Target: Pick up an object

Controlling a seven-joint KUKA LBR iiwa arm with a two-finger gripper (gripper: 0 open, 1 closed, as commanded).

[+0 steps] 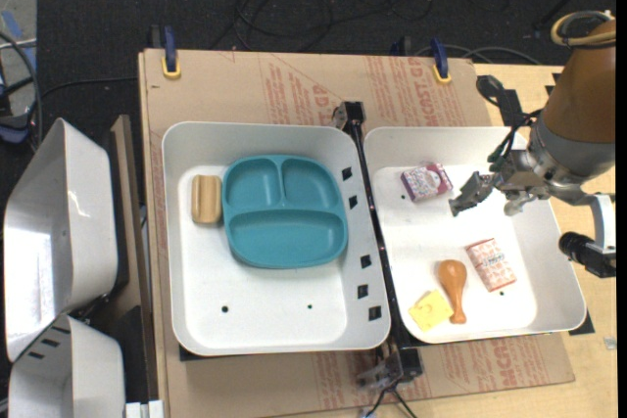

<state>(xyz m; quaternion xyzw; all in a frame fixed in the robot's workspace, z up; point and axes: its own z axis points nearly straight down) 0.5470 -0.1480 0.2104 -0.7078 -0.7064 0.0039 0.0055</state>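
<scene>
Down at the near edge of the right bin (563,313) we've got a yellow wedge of toy cheese (429,311), and touching it on its right, a toy chicken drumstick (454,287) lying with its bone end pointing toward the camera. Just right of that and a little farther back, a small pink-and-white packet (491,264) lies flat, apart from the drumstick. Over in the left bin (196,308), a teal divided plate (285,210) sits in the middle, and a tan bread-like block (206,199) rests just beside its left rim. Moving back in the right bin, there's a small purple-and-white packet (426,181) near the divider between the bins. And here's the arm, coming in from the right at that same depth: the pincer (487,191) hangs over the bin, to the right of the purple packet and clear of it, fingers spread apart, nothing between them. Beyond both bins, the brown tabletop (294,88) carries on, with two clamps (170,54) on its far edge.
</scene>
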